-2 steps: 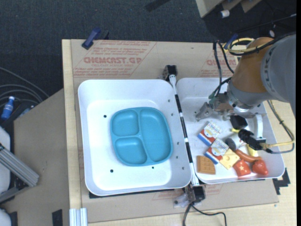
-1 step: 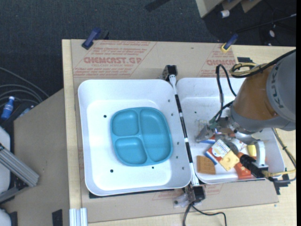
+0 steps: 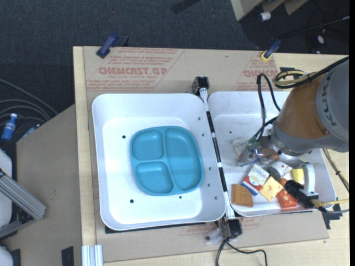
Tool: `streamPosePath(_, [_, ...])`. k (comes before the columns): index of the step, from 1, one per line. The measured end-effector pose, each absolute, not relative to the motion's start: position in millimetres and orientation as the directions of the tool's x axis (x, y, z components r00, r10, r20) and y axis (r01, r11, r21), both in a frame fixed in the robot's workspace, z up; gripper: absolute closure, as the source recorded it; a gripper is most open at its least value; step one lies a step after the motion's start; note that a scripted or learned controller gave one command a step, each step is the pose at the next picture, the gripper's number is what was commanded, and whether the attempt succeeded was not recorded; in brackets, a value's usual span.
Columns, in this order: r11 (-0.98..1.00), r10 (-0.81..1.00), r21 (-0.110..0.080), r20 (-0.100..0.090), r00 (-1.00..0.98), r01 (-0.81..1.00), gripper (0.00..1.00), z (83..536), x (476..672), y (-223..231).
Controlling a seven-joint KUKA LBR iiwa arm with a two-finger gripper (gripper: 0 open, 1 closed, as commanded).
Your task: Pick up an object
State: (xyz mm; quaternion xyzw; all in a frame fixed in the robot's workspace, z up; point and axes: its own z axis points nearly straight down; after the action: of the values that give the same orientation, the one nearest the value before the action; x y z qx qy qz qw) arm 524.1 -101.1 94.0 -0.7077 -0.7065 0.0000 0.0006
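The arm [image 3: 310,118] reaches in from the right over the right bin [image 3: 233,107]. Its gripper [image 3: 256,153] hangs low at the bin's middle, just above a pile of small objects. Right beside it lies a clear crinkled wrapper [image 3: 240,146]. Below it sit a white packet with blue and red print [image 3: 257,177], a brown cracker-like square [image 3: 242,195], a yellow cheese-like wedge [image 3: 270,189], a red piece [image 3: 287,200] and a yellow block [image 3: 298,175]. Nothing shows between the fingers.
The left bin [image 3: 111,121] holds a blue divided plate [image 3: 166,159]. A black divider rail [image 3: 213,143] runs between the bins. Cables [image 3: 266,93] loop over the right bin's far side. Blue clamps [image 3: 108,46] sit at the bench's back edge.
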Motion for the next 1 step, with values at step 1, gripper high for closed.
streamPosePath(1, [-0.002, 1.000, -0.001, 0.001, 0.002, 1.000, 0.00, 93.9, 524.1, -101.1])
